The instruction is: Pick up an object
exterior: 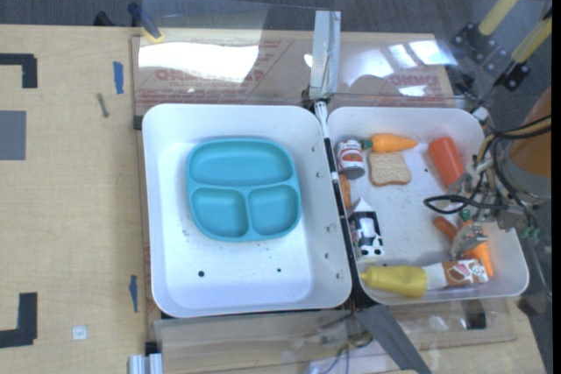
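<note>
**Assessing grasp candidates in the toy-food bin**

Finding 1, location. All candidate objects lie in the white bin (504,280) on the view's right, the one nearer the arm (526,158). The neighbouring bin (166,188) holds a blue divided tray (244,188).

Finding 2, jaws. The wrist sits low over the far-right part of the toy-food bin, among dark cables. Whether the jaws are released or clenched cannot be told, and nothing is seen held between them.

Finding 3, nearest objects. A small orange piece (479,258) and a printed packet (465,273) lie just beside the wrist, close to the bin wall. They are small and crowded together, so they are judged awkward to take cleanly.

Finding 4, better candidates.
- The red-orange cylinder (445,160) stands apart from its neighbours. It is probably light, hollow plastic with a smooth, rounded skin that is likely slippery. Take it across the middle of its short width.
- The carrot (392,142) tapers, so grip the thick end.
- The bread slice (390,170) lies flat, is thin and offers little edge.
- The yellow bottle (396,279) lies against the near wall, is bulky and may roll.

Finding 5, risk. None of these looks fragile. Slipping out sideways is judged the main hazard.
</note>
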Action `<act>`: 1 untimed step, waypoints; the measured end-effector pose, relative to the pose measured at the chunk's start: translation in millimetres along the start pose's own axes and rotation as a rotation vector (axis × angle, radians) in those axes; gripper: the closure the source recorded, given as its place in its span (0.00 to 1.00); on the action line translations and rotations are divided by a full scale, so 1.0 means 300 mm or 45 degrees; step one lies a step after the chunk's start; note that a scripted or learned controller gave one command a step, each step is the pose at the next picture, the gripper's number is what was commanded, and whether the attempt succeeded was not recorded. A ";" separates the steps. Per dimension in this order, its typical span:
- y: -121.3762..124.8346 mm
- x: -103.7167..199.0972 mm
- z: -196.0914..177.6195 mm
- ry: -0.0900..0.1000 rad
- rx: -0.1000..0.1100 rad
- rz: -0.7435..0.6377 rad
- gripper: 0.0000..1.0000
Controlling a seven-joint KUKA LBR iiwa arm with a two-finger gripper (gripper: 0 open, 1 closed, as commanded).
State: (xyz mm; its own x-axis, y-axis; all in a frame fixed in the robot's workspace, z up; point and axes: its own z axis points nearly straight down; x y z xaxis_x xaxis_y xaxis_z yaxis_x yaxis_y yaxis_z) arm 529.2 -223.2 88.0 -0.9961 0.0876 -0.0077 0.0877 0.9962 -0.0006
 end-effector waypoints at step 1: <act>-0.009 0.124 -0.021 -0.039 0.004 0.219 0.00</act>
State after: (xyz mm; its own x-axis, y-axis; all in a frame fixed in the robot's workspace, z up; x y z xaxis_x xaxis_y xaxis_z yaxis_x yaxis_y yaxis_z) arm 491.7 -222.5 93.9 -0.9658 0.2566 -0.0385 0.2568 0.9665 0.0003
